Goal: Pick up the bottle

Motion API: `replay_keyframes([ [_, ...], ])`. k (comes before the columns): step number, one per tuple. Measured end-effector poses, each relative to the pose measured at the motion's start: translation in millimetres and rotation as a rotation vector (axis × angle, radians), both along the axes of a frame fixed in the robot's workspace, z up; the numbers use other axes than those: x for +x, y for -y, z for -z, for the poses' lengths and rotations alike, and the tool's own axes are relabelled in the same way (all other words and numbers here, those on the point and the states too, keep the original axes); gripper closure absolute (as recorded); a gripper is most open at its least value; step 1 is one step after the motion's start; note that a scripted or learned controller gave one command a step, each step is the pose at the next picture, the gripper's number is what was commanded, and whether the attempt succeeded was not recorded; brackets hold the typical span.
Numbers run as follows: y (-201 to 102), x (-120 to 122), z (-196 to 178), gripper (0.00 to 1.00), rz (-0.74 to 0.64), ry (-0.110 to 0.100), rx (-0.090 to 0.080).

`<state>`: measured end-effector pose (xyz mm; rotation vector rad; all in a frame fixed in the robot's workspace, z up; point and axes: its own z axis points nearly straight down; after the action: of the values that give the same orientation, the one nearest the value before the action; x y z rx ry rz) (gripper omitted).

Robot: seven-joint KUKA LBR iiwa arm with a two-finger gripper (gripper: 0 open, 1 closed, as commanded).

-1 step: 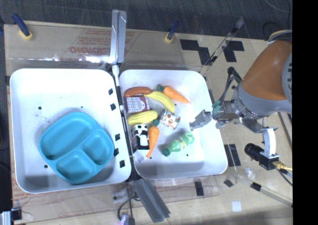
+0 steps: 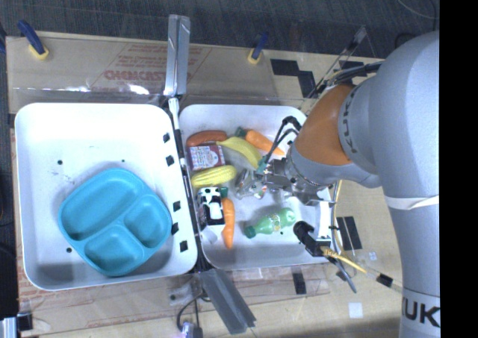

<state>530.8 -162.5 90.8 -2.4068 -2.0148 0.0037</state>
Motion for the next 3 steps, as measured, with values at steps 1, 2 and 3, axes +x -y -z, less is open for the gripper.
replay_keyframes([
  [1, -0.3, -0.4, -9.3, 1.00, -0.003, -0.003, 0.001],
  [2, -0.4, -0.3, -9.4, 0.00, -0.004, -0.003, 0.000],
  [3, 26.2, -54.2, -0.2, 0.00, -0.017, 0.000, 0.001],
])
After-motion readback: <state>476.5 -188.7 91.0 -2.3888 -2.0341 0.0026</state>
